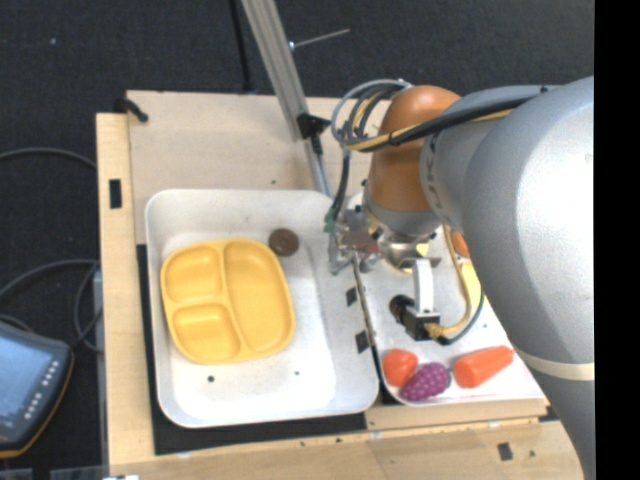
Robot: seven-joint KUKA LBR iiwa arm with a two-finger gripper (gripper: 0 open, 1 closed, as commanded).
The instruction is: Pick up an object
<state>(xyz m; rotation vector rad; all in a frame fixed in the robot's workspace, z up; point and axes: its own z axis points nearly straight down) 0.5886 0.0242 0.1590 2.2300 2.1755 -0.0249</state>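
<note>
From the overhead camera, I am judging the pick as not yet done: nothing is showing in my gripper (352, 251), and every candidate object is lying in a bin.

Taking the ridge where the two white bins meet as my landmark, my gripper is hanging right over that ridge, near its upper half, with my orange-banded wrist (405, 163) and grey arm bulking in just to its right. The metal parts there are small and tangled with cables, so I cannot tell how my gripper is set, nor whether it is touching the bin rim below.

Left of the ridge, in the left bin (180, 388), a yellow divided tray (228, 298) is lying flat, and a small brown disc (284, 241) is resting just beside the tray's upper right corner, between the tray and the ridge.

Right of the ridge, at the lower end of the right bin (500, 393), three toy foods are sitting in a row: an orange-red piece (399, 366) nearest the ridge, a purple grape cluster (429, 380) touching it, and an orange carrot-like piece (483, 365) farther out.

What is left, as I am reading it, is the whole grasp: choosing one of these, closing on it, and lifting.
</note>
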